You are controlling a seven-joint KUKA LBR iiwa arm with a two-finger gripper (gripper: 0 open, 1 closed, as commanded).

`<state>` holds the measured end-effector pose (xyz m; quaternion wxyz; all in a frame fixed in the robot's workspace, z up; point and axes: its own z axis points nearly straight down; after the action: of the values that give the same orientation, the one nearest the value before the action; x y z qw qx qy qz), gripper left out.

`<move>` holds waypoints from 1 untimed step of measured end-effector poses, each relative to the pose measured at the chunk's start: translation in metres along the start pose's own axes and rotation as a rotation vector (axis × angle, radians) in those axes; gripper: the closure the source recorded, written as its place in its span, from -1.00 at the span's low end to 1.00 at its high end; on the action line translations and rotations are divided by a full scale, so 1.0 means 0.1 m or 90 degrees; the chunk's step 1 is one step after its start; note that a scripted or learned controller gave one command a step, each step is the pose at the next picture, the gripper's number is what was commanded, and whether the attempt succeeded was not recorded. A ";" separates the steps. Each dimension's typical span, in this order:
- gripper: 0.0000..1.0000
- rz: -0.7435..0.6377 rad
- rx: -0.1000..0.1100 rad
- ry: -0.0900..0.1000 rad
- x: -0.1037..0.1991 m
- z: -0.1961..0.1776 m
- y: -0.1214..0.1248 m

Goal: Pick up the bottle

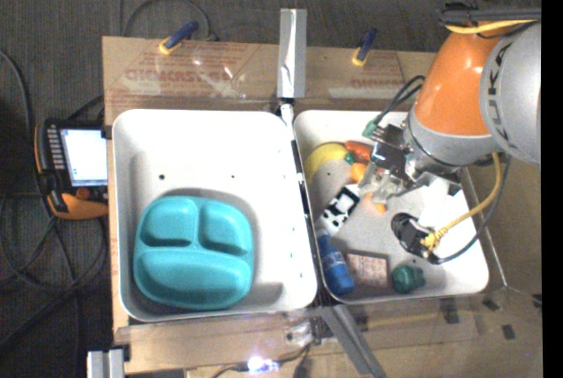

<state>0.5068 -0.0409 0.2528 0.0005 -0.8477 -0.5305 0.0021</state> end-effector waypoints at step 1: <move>1.00 -0.028 0.000 0.000 -0.36 0.00 -0.09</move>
<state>0.4832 -0.0691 0.2526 0.0004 -0.8357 -0.5492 0.0023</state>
